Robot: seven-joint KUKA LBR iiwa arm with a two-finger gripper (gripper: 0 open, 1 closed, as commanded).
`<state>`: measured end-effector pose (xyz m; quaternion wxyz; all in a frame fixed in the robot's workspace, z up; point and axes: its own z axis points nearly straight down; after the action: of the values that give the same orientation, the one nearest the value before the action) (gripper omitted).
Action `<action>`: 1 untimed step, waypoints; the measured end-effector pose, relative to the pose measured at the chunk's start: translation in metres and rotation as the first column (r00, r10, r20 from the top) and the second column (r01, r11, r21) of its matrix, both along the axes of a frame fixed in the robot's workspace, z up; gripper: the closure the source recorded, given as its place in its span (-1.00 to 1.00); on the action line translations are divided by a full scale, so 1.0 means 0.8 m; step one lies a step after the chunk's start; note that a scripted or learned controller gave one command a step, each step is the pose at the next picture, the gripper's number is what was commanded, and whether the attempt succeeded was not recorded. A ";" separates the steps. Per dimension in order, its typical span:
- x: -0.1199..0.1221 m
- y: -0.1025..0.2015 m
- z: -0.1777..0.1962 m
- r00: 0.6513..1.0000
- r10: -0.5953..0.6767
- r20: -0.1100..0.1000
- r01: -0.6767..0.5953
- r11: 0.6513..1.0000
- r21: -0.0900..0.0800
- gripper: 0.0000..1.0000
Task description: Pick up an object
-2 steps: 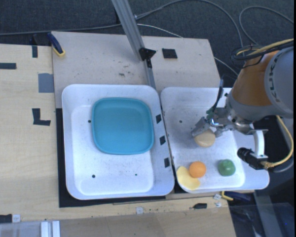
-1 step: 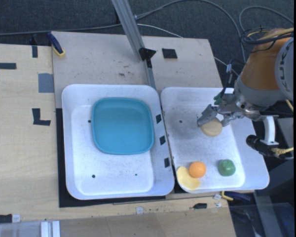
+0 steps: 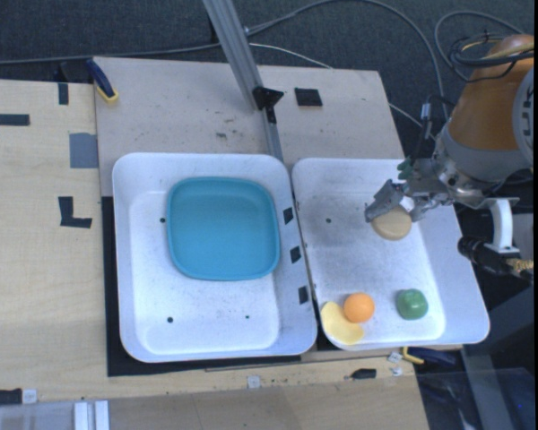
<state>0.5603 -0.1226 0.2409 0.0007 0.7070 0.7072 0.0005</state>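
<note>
Two white bins sit side by side on the table (image 3: 188, 115). Over the right bin (image 3: 341, 240), the end effector (image 3: 396, 206) hovers above a tan object (image 3: 394, 228); its grip state is unclear.

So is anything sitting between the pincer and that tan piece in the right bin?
Nothing visible. The pincer is directly over the tan piece; the orange ball and green object lie apart, near the bin's front edge.

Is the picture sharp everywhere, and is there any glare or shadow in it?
Camera view: soft all over, small items like the orange ball and green object lack fine detail; the gripper looks smeared over the tan object; a bright glare spot sits at the top edge; the blue tray is evenly lit, shadows faint.
</note>
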 end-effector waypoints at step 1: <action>0.026 0.069 0.003 1.000 0.005 -0.002 -0.005 1.000 0.002 1.00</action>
<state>0.5811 -0.0672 0.2433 -0.0005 0.7053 0.7089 0.0004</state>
